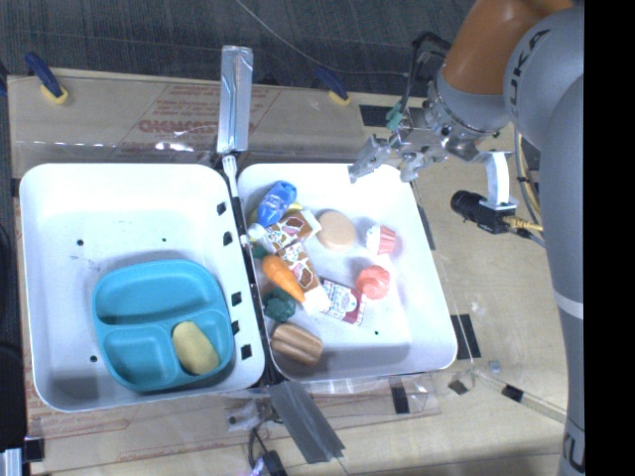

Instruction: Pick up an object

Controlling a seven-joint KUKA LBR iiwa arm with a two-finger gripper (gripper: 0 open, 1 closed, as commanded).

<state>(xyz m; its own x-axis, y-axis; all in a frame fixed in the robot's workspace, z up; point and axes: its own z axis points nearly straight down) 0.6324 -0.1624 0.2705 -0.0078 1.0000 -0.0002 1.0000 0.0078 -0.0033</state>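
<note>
My gripper [385, 164] hangs open over the back right rim of the right bin [422, 296], with nothing between its fingers [361, 167]. Below it lie several toy foods: a round tan cookie [336, 230], a pink cupcake [382, 239], a red strawberry-like piece [373, 281], an orange carrot [285, 279], a blue bottle [276, 201], snack packets [298, 241] and a brown bread roll [297, 342]. The nearest pieces, cookie and cupcake, sit to the front left of the fingertips.
The left bin [60, 216] holds a blue divided tray [159, 320] with a yellow potato-like piece [195, 347] in one compartment. A metal bar [235, 97] stands at the divide between the bins. Cables run along the bench at the right.
</note>
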